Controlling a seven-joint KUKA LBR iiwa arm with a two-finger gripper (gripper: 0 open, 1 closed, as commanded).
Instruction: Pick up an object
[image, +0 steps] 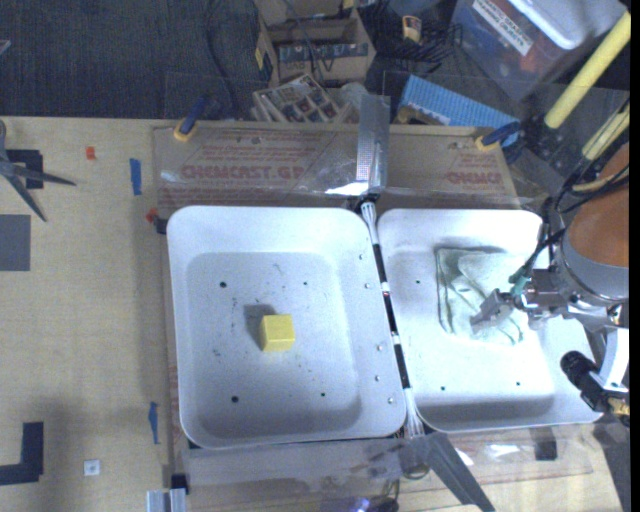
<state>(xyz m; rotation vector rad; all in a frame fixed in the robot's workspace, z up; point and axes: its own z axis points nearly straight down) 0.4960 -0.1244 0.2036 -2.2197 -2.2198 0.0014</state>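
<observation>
A small yellow block (278, 332) lies near the middle of the left bin (178, 300). In the right bin (450, 392) lies a pale, greenish-white crumpled object (462, 277), like thin cloth or plastic. My gripper (497, 309) comes in from the right and is low over that pale object's right edge, at or very close to it. The arm's orange band (602, 235) is at the right edge of the view.
The two white bins meet along a central ridge (385, 300). A cardboard sheet (260, 170) lies behind them, held by clamps (190, 118). Cables and boxes (310, 60) crowd the back. Bare wooden bench (80, 320) extends to the left.
</observation>
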